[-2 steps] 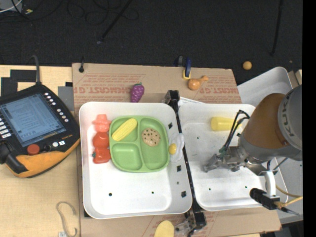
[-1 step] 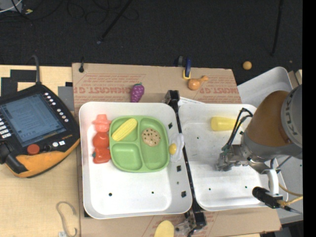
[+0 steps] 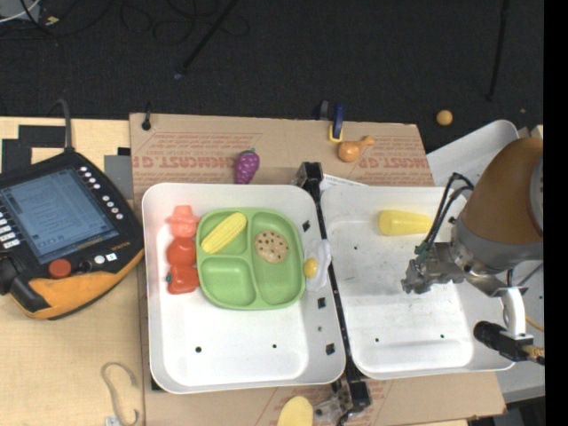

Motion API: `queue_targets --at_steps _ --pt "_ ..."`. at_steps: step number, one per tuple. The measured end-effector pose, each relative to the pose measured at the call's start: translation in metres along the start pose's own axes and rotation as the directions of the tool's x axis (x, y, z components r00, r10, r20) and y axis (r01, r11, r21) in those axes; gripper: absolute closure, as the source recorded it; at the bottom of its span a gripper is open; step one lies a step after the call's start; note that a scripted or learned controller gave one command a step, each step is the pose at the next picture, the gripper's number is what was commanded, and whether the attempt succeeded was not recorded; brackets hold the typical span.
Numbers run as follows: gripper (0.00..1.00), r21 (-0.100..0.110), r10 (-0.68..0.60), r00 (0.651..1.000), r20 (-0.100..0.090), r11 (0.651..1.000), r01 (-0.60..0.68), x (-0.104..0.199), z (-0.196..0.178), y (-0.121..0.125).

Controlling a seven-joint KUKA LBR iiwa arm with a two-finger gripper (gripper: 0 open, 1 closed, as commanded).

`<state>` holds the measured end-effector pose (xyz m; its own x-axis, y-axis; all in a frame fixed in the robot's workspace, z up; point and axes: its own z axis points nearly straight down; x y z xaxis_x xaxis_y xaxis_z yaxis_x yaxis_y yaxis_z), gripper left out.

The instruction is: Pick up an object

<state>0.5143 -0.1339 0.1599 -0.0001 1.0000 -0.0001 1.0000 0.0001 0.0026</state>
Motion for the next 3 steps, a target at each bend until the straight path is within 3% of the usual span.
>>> queue_targets --at_steps 1,2,3 --pt "1.00 -0.002 0.000 1.000 0.000 1.000 0.000 0.002 -0.063 0.001" --pt "1.00 0.004 0.001 1.000 -0.001 1.000 -0.001 0.001 -0.067 0.001" --pt "1.00 0.005 -0.004 1.000 -0.003 1.000 0.004 0.053 -0.076 -0.004"
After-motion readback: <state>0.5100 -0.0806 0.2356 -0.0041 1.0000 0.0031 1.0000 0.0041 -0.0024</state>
